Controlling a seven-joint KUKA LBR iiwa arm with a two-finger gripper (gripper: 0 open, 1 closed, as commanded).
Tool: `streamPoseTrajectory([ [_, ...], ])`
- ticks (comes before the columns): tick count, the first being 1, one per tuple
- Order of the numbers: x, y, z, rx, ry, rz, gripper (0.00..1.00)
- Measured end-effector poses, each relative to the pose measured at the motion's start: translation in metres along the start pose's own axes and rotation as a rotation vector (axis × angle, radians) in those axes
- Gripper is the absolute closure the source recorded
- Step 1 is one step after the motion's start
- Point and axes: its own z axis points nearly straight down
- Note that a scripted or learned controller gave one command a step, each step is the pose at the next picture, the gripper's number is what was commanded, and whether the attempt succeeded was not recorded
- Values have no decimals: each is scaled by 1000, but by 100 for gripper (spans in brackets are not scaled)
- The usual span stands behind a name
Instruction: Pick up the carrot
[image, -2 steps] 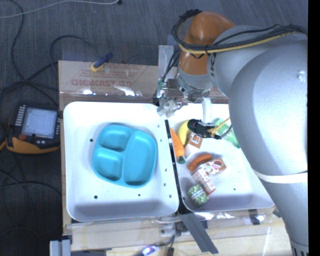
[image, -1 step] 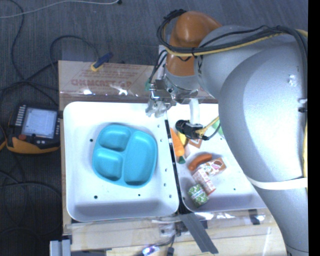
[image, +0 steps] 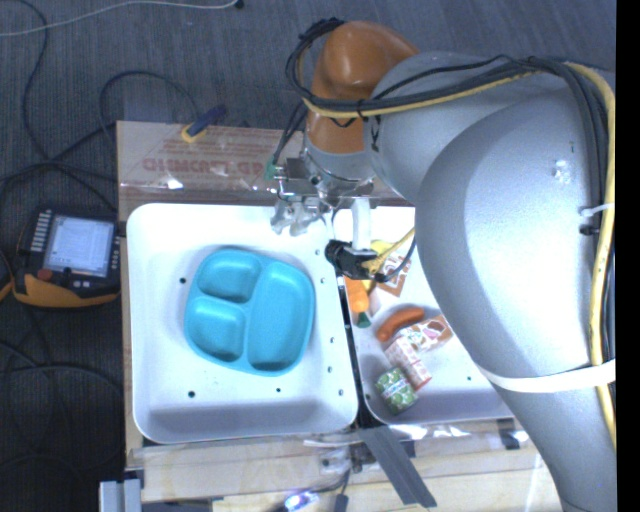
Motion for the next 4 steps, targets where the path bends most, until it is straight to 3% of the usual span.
streamPoseTrajectory([
  [1,-1,4,-20,-1,-2,-170,100],
  [2,67,-1,72,-3,0,-542,100],
  [3,77,2,-11,-4,1,-522,100],
  [4,79,8,68,-14,2,-116,100],
])
